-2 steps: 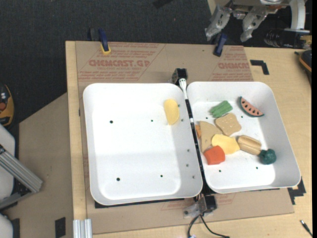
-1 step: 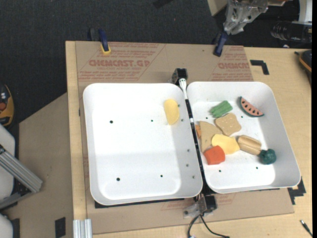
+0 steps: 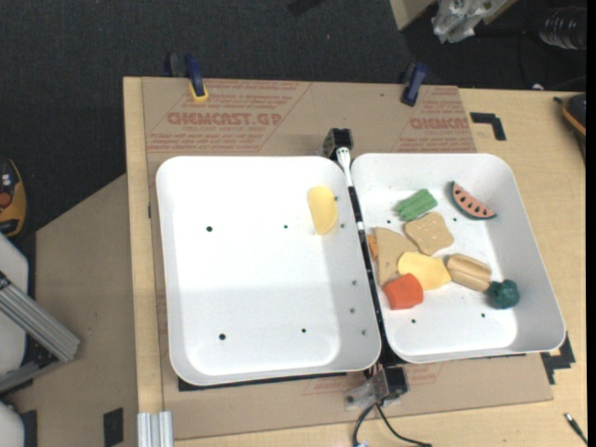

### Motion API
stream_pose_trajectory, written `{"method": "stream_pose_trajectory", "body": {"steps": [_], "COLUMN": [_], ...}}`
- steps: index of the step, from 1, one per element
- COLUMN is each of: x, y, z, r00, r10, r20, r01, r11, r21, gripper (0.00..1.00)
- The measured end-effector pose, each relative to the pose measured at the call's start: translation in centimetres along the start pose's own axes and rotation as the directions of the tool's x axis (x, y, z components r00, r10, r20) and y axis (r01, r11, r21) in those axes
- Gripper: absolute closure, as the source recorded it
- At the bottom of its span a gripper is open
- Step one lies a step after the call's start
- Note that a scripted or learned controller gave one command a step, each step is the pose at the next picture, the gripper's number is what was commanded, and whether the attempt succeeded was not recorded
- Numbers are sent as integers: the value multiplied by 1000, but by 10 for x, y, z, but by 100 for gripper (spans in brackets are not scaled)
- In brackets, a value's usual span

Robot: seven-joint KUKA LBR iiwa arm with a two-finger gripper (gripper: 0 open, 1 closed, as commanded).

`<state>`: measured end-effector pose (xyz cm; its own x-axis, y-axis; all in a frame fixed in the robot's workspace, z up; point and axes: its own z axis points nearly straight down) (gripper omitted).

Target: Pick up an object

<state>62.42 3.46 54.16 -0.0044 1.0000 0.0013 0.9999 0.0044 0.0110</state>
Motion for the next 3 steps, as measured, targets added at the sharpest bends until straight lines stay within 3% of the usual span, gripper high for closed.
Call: {"method": "stream_pose_trajectory", "body": {"steps": [1,2,3], "x": [-2,-1,-1], "y": [2,2,2], "z": [6,-5,-5], "r00": [1000,1000,1000], "r10": [4,2,3], "r20": [1,2,2], "r01": [-4,-2,-3], "r11": [1000,1000,1000], "r21": [9,4,5], "gripper": [0,100,0]}}
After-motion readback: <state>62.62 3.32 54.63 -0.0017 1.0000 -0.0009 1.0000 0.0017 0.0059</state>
